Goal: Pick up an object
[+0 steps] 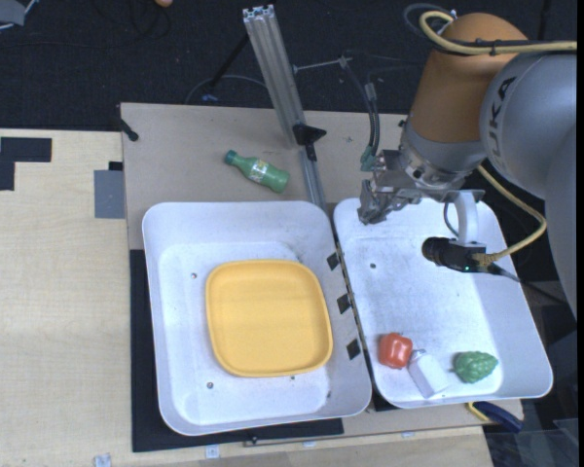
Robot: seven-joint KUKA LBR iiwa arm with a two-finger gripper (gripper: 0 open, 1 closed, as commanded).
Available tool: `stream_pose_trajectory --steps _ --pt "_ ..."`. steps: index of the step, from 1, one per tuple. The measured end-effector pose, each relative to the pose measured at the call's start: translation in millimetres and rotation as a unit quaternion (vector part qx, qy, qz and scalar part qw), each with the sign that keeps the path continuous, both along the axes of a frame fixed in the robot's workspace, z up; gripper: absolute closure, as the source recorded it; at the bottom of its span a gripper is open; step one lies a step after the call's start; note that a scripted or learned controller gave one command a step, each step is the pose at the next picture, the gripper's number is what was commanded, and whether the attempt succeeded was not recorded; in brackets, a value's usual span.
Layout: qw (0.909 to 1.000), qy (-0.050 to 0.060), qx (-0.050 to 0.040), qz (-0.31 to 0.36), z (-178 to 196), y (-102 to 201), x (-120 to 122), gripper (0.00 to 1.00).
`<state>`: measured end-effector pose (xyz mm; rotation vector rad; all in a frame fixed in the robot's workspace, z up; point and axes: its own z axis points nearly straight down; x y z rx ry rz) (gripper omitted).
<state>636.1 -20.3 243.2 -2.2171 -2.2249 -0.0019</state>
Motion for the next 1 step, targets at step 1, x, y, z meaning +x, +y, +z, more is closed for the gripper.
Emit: stream_pose_trajectory --steps 1 --pt "1.0000 0.000 -0.0001 0.000 4.7 53.1 -5.5 1.00"
